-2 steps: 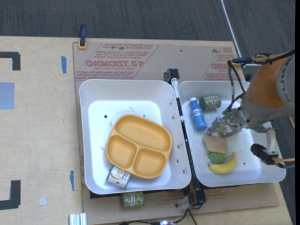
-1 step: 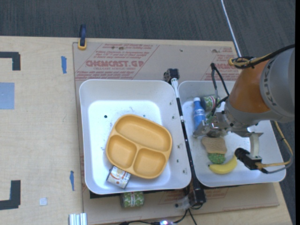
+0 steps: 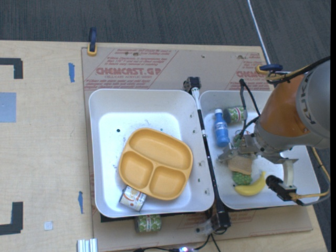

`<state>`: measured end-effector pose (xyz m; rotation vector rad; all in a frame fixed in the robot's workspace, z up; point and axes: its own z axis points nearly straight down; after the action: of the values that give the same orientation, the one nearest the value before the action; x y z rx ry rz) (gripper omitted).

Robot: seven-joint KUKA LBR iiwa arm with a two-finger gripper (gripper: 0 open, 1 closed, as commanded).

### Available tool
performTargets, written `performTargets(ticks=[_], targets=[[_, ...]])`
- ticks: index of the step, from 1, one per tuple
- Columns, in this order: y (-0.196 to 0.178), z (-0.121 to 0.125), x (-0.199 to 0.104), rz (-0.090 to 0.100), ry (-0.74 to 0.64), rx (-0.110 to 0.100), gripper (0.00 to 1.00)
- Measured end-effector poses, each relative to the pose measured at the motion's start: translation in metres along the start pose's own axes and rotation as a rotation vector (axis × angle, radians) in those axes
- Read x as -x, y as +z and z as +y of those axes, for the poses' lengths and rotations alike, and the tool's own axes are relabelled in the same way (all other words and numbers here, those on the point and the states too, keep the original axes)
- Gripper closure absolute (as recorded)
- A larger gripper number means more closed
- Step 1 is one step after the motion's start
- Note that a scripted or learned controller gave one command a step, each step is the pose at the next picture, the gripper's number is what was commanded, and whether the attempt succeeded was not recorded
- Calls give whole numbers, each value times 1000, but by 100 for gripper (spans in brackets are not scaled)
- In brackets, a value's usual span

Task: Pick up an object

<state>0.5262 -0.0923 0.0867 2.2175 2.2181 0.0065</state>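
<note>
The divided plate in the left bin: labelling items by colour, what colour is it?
Yellow-orange all over, the divided plate, in the camera view.

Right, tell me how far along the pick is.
Done: the gripper is down inside the right bin, by the tan block and the blue bottle. In hand: nothing that can be seen. Left: grasping and lifting something, perhaps the banana.

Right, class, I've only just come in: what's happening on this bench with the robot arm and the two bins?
A grey arm with an orange band reaches from the right into the right white bin. Its gripper is low among the items there, beside a blue bottle and above a tan block, a green item and a yellow banana. A green can lies further back. Nothing is visibly held. The left white bin holds an orange three-compartment plate and a small can.
</note>
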Motion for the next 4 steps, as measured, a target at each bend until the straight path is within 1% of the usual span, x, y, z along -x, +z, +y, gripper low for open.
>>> performTargets(ticks=[2,4], targets=[[0,-4,6,2,-2,0,0],[0,-44,-1,-1,0,2,0]])
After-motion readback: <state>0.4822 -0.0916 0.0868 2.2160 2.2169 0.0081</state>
